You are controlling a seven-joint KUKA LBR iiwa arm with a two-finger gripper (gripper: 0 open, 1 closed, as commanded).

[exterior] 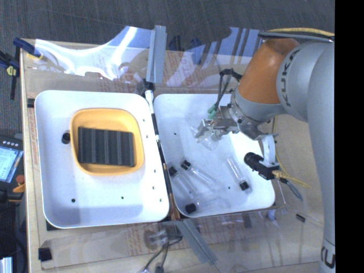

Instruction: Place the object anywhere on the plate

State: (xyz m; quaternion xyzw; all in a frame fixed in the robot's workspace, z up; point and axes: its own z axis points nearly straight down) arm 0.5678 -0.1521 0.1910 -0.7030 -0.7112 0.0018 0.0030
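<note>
A yellow plate (106,120) with a dark ridged centre lies in the left white bin (57,198). Several clear tubes with black caps lie in the right bin (176,112): one (196,174) near its middle, one (235,170) further right, and one (191,207) by the front rim. My gripper (208,132) hangs low over the upper middle of the right bin, above and apart from those tubes. It is well to the right of the plate.
The grey arm with its orange band (267,75) covers the right bin's far right corner. A black part (256,162) juts from the wrist over the bin's right side. A dark ridge (158,147) separates the two bins.
</note>
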